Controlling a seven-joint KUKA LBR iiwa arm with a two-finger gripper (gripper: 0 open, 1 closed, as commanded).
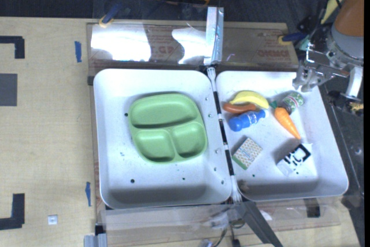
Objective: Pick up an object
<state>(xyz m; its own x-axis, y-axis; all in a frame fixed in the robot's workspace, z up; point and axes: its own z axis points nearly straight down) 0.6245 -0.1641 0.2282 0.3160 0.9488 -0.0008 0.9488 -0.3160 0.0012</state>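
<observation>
1. The loose objects are all sitting in the right bin (332,179), clustered toward its far half: a yellow banana (251,99) is lying across an orange-red piece (236,107) just nearer than it, and a blue bottle (247,120) is lying on its side just near of both, touching or almost touching them.
2. To the right of that cluster, a carrot (286,121) is pointing toward the near right, and a small green-and-white item (292,102) is resting at its far end.
3. Nearer in the same bin, a speckled square packet (247,152) is lying close to the divider, and a black-and-white box (295,157) is lying to its right.
4. The gripper (305,79) is hanging over the far right corner of the right bin, just far of the green-and-white item; nothing is showing between its fingers, and whether they are spread or closed cannot be told.
5. The arm is reaching in from the right, its orange band (350,19) sitting above the wrist at the frame's edge, with the wrist angling down and leftward to the bin.
6. In the left bin (110,142), a green divided tray (167,126) is lying flat near the middle.
7. Both bins are resting side by side on the wooden bench (46,124).
</observation>
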